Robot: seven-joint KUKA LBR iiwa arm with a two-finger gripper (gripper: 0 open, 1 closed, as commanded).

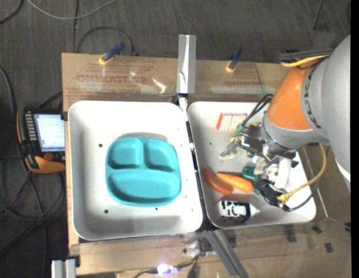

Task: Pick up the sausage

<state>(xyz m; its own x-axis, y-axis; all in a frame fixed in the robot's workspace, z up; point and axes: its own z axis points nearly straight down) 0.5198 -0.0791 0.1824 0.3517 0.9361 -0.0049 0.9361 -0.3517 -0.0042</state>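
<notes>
We're in the right bin [209, 139] and the arm is reaching in from the right, orange band over the far wall and the gripper [233, 148] low over the middle of the floor. The sausage [228, 182] lies flat on the white floor just on the near side of the gripper. It is a reddish-orange length on a slight slant, with its left end close to the wall the two bins share. Nothing is lifted, and nothing shows in the gripper's grasp. Whether it is open or closed, I cannot tell: the wrist hardware crowds that spot from this angle. A small green thing [249, 172] sits just beside the sausage's right end, a black-and-white packet [234, 208] lies near the front wall, and a red-and-white card [229, 120] lies toward the back. Over in the left bin [87, 126] a teal divided plate [143, 169] waits, well apart from the action. My call is that this is the approach step, with the grasp not yet made. The next move calls for a short shift toward the front wall to centre over the sausage's midsection. The wrist should turn so the grip closes across the narrow width. Then comes a straight descent that clears the green neighbour, a firm close and a lift. A round, slick body like that could roll or squirt out of an off-centre pinch.
</notes>
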